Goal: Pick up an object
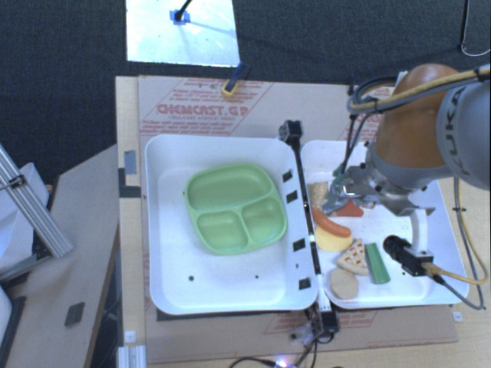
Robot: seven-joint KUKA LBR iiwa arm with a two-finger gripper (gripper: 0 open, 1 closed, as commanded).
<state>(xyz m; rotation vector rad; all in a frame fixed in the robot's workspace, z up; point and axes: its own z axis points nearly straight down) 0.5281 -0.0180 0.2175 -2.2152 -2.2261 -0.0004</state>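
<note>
My gripper hangs low over the left part of the right bin, reaching in from the right. Directly under and beside it lies a small red piece, partly hidden by the gripper. An orange sausage-shaped toy lies just below it, with a yellow piece beneath that. A tan ridged item sits to the gripper's left, against the bin wall. Nearer the front are a pizza slice, a green stick and a round beige cookie.
The left bin holds a light green divided plate. A black divider rail runs between the bins. A black fitting with a yellow cable hangs from the arm over the right bin's front.
</note>
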